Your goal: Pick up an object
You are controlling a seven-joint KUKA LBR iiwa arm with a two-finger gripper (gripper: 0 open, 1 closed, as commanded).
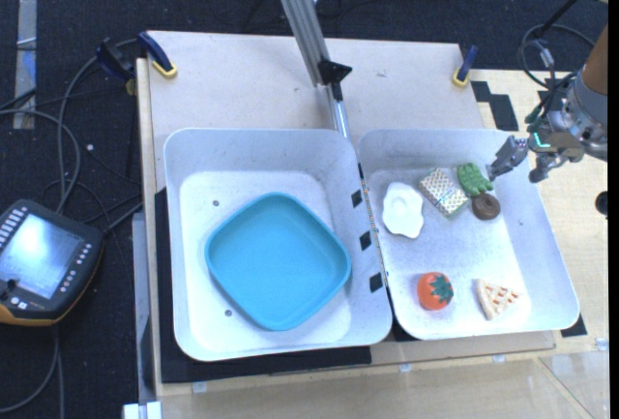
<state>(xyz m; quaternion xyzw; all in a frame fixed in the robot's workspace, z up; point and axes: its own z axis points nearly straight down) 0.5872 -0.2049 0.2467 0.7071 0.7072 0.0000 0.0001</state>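
1. Two bins are sitting before us: the left bin (184, 165) is holding a blue plate (277, 259), the right bin (542, 243) the toys.
2. We are hovering our gripper (523, 163), fingers spread and grasping nothing, over the right bin's far edge, just beside the green toy (473, 178).
3. We judge we are approaching; next calls for lowering and closing.

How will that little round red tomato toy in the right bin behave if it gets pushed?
The small round red tomato toy with a green top looks rounded, so a push would probably roll it. It sits apart from the others on the white right bin, leaving room to wander. It probably weighs little.
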